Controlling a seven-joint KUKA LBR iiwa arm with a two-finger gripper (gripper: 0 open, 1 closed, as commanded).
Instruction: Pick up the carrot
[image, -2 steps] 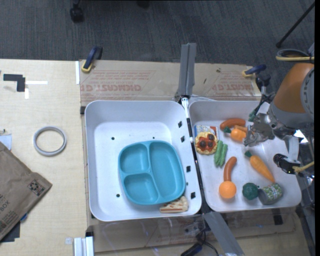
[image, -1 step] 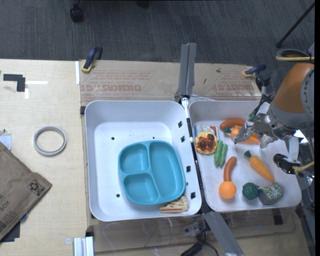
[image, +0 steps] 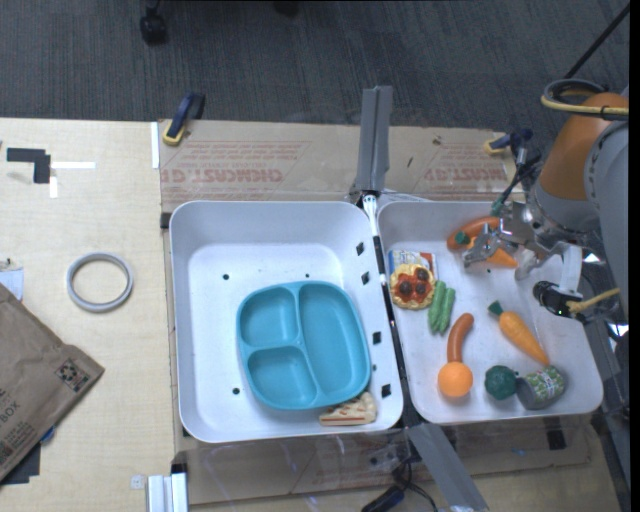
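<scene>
The carrot (image: 524, 338) is orange with a green top and lies slanted on the floor of the right bin (image: 580, 400), near its right side. My gripper (image: 500, 248) hangs over the back of that bin, up and to the left of the carrot and apart from it. Right under the gripper lies an orange-red vegetable with a green tip (image: 470, 234), partly hidden by it.
The right bin also holds a pizza slice (image: 412, 280), green pods (image: 441, 306), a sausage (image: 459, 335), an orange (image: 454, 381), broccoli (image: 501, 381) and a grey-green item (image: 543, 386). In the left bin are a blue divided plate (image: 302, 345) and a bread piece (image: 350, 410).
</scene>
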